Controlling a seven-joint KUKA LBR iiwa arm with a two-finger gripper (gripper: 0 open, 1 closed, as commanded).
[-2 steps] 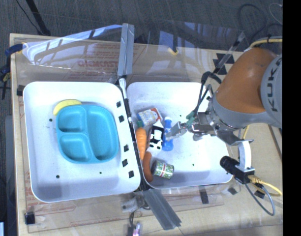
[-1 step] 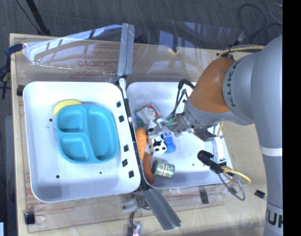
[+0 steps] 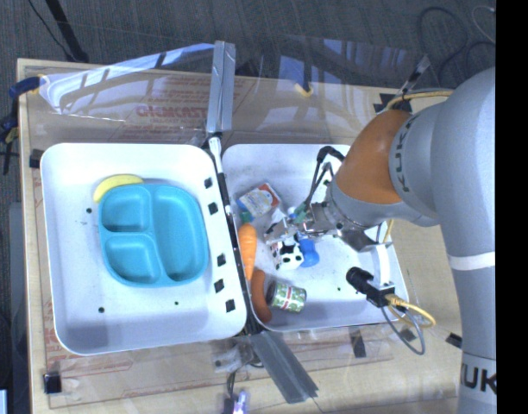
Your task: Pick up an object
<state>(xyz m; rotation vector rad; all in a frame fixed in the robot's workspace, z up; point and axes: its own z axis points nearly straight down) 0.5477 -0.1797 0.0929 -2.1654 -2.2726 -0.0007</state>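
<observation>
Hovering low in the right bin [image 3: 367, 158], our gripper [image 3: 292, 228] had the cow-patterned toy [image 3: 288, 253] just below it; we couldn't tell its grip.

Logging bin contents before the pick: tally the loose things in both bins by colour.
Blue: 2, divided tray and small blue piece
Yellow: 1, item behind the tray
Orange: 1, carrot
Green-labelled: 2, can and packet
Black-and-white: 1, cow toy
Total: 7
</observation>
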